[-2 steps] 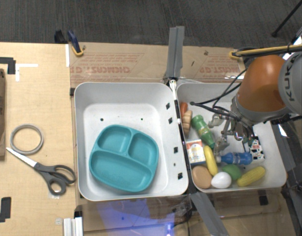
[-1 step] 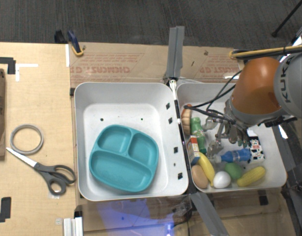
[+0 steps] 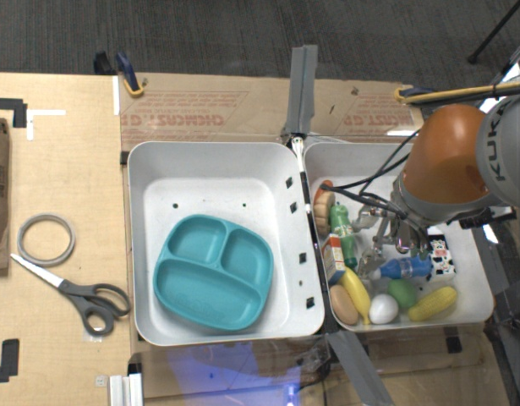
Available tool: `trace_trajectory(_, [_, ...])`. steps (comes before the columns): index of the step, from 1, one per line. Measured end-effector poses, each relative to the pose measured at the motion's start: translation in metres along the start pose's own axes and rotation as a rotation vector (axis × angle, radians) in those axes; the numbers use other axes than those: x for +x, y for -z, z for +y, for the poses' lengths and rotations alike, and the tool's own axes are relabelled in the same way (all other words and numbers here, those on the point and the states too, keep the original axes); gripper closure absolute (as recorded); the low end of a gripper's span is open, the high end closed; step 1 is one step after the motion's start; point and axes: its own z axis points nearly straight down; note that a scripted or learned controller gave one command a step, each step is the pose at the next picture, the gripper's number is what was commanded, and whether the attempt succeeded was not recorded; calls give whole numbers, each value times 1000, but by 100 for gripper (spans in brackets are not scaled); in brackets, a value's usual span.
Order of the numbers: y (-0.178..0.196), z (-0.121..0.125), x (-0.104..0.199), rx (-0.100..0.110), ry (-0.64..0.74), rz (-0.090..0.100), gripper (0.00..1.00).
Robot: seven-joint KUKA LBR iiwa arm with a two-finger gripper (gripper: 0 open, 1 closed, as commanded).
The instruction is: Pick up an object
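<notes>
Toy food (image 3: 386,290) heaped in right bin (image 3: 471,311) | teal plate (image 3: 213,271) in left bin (image 3: 150,193) | fingers' state unclear

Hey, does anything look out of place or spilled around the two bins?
Nothing spilled. The toys sit piled inside the right bin, the teal divided plate lies flat in the left bin, and scissors and a tape roll rest outside.
</notes>
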Motion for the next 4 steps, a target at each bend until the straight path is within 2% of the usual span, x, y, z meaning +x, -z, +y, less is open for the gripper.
trace_trajectory(1, [1,13,-105,1,-250,-3,0])
trace_trajectory(2, [1,-21,-53,1,-262,-1,0])
trace_trajectory(3, [0,19,-79,0,-391,-2,0])
trace_trajectory(4, [0,17,-57,1,-619,1,0])
